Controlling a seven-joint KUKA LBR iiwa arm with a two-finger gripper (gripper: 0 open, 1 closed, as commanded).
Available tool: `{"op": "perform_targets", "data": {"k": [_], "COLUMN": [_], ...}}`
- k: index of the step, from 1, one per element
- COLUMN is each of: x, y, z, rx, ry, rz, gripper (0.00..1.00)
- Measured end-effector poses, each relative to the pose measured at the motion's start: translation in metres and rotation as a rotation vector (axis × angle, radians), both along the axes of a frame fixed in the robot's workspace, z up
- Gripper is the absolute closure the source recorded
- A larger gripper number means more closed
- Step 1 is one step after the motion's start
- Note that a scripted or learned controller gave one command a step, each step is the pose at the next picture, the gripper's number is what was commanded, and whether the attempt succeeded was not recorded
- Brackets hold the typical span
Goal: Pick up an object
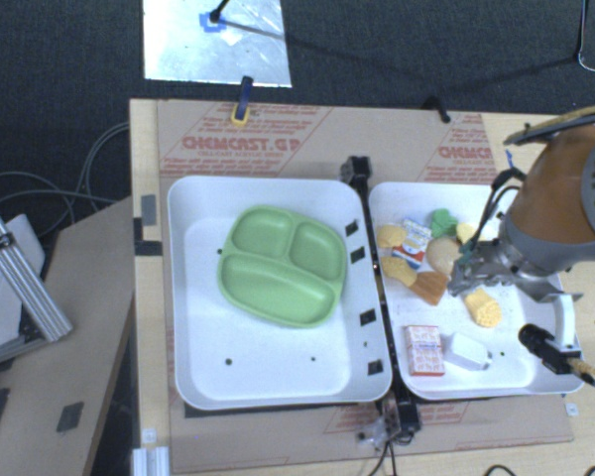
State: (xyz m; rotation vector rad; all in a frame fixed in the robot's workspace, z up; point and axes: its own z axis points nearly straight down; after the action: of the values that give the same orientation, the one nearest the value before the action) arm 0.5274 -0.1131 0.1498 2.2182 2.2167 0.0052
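Observation:
The right bin [550,375] holds a pile of toy food. A beige round piece [441,254], a green piece [441,221] and a brown-orange wedge [429,288] lie near its middle. A yellow corn cob [484,310] lies just right of the wedge. Closer to the front sit a red-and-white box [423,350] and a white block [468,350]. My gripper [464,278] reaches down from the right, low over the pile between the beige piece and the corn cob. The grey wrist hides its tips.
The left bin [193,296] holds a green divided plate [283,264]. Yellow pieces [392,238] and a small packet [415,234] lie by the right bin's left wall. A black divider [369,266] runs between the bins. The arm's body overhangs the right bin's right side.

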Motion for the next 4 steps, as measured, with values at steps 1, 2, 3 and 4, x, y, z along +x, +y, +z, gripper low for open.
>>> {"op": "perform_targets", "data": {"k": [1,2,3,4], "x": [0.004,0.006,0.039,0.066], "y": [-0.006,-0.007,0.037,0.076], "z": [0.045,0.076,0.087,0.072], "rx": [0.0,0.001,0.002,0.002], "ry": [0.0,0.001,0.001,0.003], "rz": [0.004,0.005,0.01,0.009], "gripper": [1.0,1.0,1.0,1.0]}}
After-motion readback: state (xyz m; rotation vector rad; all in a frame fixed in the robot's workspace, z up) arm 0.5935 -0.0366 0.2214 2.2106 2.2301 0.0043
